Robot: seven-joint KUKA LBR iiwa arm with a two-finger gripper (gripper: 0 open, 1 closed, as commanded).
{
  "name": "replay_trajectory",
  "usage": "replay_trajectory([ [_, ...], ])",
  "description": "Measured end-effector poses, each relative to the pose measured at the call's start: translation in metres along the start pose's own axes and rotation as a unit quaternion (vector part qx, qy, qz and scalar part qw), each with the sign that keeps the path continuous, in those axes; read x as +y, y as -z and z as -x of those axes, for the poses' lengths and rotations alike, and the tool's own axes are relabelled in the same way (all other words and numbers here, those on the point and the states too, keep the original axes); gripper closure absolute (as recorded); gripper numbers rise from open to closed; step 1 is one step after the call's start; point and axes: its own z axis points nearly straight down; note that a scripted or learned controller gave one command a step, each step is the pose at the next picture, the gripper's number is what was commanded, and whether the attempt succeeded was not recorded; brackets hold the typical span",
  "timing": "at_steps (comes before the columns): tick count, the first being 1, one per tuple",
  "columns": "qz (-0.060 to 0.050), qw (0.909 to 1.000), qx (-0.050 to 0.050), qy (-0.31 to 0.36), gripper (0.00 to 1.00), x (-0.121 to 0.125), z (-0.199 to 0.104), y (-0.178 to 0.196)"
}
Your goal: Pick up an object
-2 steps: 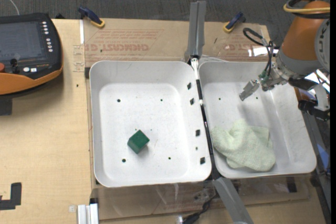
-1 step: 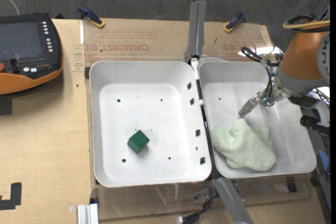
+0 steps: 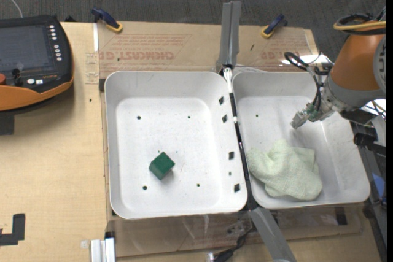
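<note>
Pale green cloth bunched at right bin's near edge, my end effector poised above it, grip state unreadable, green cube in left bin

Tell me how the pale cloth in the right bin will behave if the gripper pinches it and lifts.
The cloth lies crumpled in soft folds, so it is probably floppy and would drape and hang rather than hold its shape. It looks light for its bulk. A pinch by the gripper may catch only one fold, so it could slip out.
</note>
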Motion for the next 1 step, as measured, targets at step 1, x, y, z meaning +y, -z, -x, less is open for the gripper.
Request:
replay_trajectory([
  [1, 0.000, 1.0000, 0.000, 0.000, 0.00, 0.0000, -0.0001, 0.0000],
])
